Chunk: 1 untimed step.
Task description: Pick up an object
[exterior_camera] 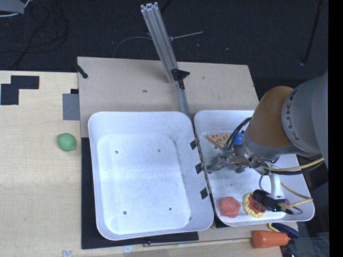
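Seen from above, my claw (215, 165) sits over the right bin (236, 185), close to its left wall; I cannot tell whether it is wide or narrow. A tan wedge (217, 139) lies just beyond it, on the far side. A red lump (230, 206) and a yellow toy (250, 203) sit side by side at the bin's near edge. A green ball (66, 142) rests left of the left bin (139, 170).
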Each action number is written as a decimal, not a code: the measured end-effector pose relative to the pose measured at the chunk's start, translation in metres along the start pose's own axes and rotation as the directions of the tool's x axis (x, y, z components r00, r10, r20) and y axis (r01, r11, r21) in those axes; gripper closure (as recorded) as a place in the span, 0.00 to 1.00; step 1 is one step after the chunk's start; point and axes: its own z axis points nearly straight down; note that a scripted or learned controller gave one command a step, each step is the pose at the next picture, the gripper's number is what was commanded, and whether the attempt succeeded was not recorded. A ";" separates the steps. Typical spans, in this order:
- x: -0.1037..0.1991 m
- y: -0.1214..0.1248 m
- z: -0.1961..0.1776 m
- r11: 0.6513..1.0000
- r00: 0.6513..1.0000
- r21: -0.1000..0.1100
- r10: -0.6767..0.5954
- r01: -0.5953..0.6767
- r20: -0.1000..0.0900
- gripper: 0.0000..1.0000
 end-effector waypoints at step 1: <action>-0.001 0.001 -0.012 1.000 1.000 -0.003 0.002 -0.002 0.000 1.00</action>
